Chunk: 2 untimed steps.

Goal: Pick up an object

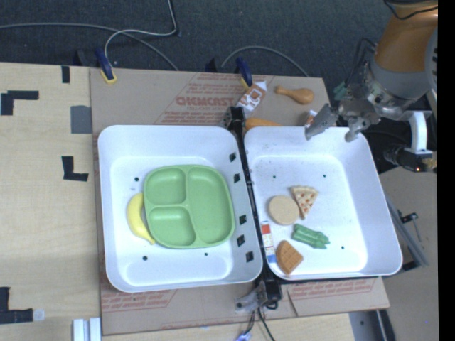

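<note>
The jaws (333,125) stand wide apart and hold nothing, poised over the far rim of the right bin (370,190), at about 1 o'clock from the bin's centre. The candidate objects lie well apart from them, toward the near half of that bin: a pizza slice (305,199) touching a round beige biscuit-like disc (283,209), a green bean pod (311,236) at 5 o'clock from the disc, and a brown bread-like piece (288,256) by the near left corner. Probable faults: the flat pieces offer little height, so the fingertips may close above them or skid on the bin floor; the slice and disc touch, so a descent between them may push both aside; the bread piece lies near the wall, which may block one finger. The left bin (114,190) carries a green divided plate (189,206) with a banana (137,219) tucked against its 9 o'clock edge. Both bins rest on cardboard (170,98) over a pale wooden worktop (39,190); cables (142,27) cross dark flooring beyond.
</note>
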Each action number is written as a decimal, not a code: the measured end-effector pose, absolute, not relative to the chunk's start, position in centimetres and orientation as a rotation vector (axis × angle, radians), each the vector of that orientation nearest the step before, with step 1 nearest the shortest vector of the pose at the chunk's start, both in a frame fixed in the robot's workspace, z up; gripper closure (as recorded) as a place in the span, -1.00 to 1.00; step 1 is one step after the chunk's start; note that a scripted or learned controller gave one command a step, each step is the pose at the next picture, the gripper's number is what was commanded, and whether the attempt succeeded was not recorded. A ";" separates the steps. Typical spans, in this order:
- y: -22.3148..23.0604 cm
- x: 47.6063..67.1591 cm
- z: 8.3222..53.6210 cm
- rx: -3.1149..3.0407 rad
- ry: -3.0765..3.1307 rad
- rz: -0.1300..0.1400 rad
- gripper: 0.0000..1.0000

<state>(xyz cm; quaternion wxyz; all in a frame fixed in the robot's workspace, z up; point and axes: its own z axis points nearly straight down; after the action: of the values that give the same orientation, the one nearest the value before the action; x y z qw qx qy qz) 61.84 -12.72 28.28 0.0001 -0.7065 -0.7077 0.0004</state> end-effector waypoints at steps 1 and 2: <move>-12.5 60.4 20.8 -2.218 -2.222 0.002 -1.00; -13.8 58.1 9.0 -2.227 -2.231 -0.010 -1.00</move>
<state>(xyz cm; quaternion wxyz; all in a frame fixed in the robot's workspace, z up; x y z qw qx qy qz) 58.07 -13.76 8.98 -0.0055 -0.7065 -0.7077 -0.0031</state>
